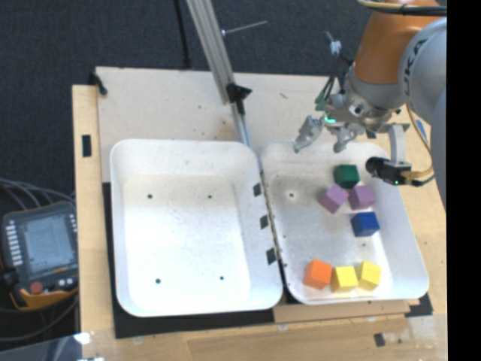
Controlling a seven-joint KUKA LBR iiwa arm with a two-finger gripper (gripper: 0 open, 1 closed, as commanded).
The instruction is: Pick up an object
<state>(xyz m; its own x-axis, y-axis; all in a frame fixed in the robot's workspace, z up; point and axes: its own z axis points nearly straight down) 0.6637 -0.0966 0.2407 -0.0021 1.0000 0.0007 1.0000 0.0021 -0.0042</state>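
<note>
We saw two-finger metal gripper spread, nothing between fingers, above right white plastic bin far edge. Small green foam cube nearest. Pick not started.

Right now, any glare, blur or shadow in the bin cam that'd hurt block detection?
Camera view: soft overall, gripper slightly blurred; right bin evenly lit with no harsh glare; blocks cast only faint shadows; green block reads dark beneath the arm; colours otherwise separate clearly.
</note>
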